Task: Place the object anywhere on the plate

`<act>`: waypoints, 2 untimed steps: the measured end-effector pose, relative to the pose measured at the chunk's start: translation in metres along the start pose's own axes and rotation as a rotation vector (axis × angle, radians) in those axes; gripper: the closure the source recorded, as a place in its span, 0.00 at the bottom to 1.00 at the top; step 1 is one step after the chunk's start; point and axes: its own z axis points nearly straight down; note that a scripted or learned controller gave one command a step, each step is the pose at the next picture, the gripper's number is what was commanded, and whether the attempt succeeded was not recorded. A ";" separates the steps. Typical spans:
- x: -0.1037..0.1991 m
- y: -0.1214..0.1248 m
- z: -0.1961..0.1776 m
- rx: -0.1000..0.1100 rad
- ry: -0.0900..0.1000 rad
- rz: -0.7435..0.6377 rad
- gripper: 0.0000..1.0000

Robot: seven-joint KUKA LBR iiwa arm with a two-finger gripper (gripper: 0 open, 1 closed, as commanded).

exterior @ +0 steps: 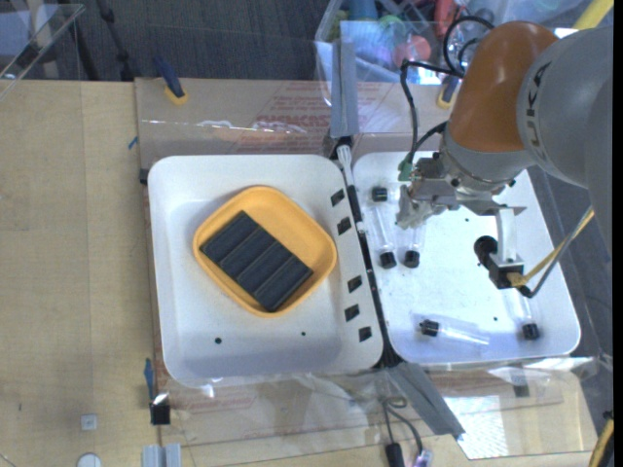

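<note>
A yellow square plate [302, 224] sits tilted in the left bin [175, 261]. On it lies a dark grey ribbed slab [257, 256], flat and near the plate's middle. My gripper [413, 212] hangs over the upper left part of the right bin [467, 300], well apart from the plate. Just below it two clear tubes with black caps [398, 257] stand close together. I see nothing held in the gripper.
More clear tubes with black caps lie in the right bin, one at the front [452, 332], one at the right edge [527, 321], one at the back left [379, 195]. A divider with black tabs [352, 261] separates the bins. A crate of coloured items [409, 8] stands behind.
</note>
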 end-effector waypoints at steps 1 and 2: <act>0.014 -0.001 0.010 0.001 0.000 -0.222 1.00; -0.021 0.011 0.010 -0.005 -0.002 -0.230 1.00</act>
